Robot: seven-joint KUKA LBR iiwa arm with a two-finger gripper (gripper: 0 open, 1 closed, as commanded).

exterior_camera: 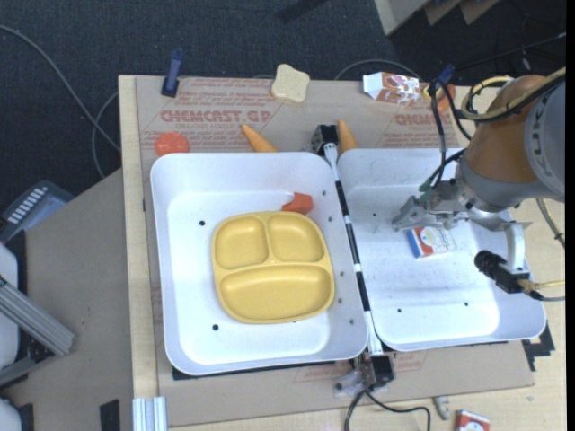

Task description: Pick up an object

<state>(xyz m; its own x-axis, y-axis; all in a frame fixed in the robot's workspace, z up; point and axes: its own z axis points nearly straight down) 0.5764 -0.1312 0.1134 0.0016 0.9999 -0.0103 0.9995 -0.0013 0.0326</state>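
A small white carton with blue and red print [431, 241] lies flat in the right bin [422, 317], toward its upper middle. My gripper [429, 210] hangs just above the carton's far edge, with the grey arm and its orange band [503, 142] coming in from the right. From this angle I cannot make out whether the gripper touches the carton. In the left bin [184, 241] sits a yellow divided plate [269, 266], and a small orange piece [299, 202] lies by its far rim.
On the cardboard behind the bins lie a bread-shaped toy [290, 83], a small printed carton [393, 86], two carrot-like orange pieces [259, 139] [346, 136], a red-orange disc [171, 142] and a blue clip [171, 72]. Cables run along the right side.
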